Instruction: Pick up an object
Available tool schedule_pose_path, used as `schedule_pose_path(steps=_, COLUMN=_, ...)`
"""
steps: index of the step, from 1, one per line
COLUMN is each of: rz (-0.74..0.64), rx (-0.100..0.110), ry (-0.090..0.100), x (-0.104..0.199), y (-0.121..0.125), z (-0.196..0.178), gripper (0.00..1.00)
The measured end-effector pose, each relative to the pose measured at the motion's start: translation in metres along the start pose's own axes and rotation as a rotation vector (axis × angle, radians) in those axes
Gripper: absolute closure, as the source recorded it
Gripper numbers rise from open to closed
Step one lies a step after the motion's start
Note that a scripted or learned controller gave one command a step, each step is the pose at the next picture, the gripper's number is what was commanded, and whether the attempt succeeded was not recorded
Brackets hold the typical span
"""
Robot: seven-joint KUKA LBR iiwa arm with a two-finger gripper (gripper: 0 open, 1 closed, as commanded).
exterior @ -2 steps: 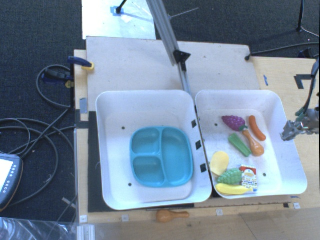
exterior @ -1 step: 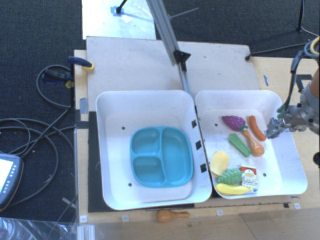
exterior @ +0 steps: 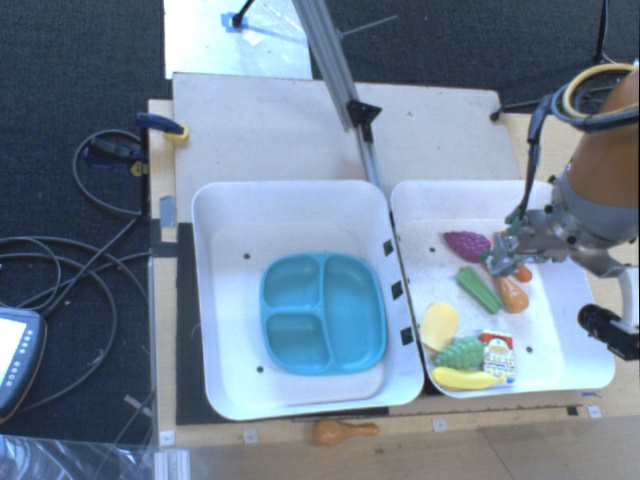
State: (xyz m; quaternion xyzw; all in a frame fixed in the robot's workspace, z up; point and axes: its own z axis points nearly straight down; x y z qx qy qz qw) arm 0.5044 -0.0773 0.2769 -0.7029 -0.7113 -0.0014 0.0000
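We see the left bin holding a blue tray. In the right bin, the gripper hovers at three o'clock; we cannot tell its opening. An orange carrot lies just below, beside a green cucumber.

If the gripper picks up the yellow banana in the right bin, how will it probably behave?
The banana looks like smooth moulded plastic, so it is probably stiff, light and somewhat slippery. Its curved, rounded shape may rock or turn when pushed. It lies against the bin wall beside other toys, so neighbours may shift.
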Motion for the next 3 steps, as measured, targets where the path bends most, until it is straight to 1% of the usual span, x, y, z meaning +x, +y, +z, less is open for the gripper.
schedule_pose_path(steps=1, rz=0.001, rx=-0.001, ry=0.0, x=0.05, y=0.009, z=-0.001, gripper=1.0)
schedule_pose_path(steps=2, rz=0.002, rx=0.003, ry=0.0, x=0.103, y=0.01, z=0.02, gripper=1.0)
schedule_pose_path(steps=3, rz=0.001, rx=0.003, ry=0.001, x=0.163, y=0.01, z=0.034, gripper=1.0)
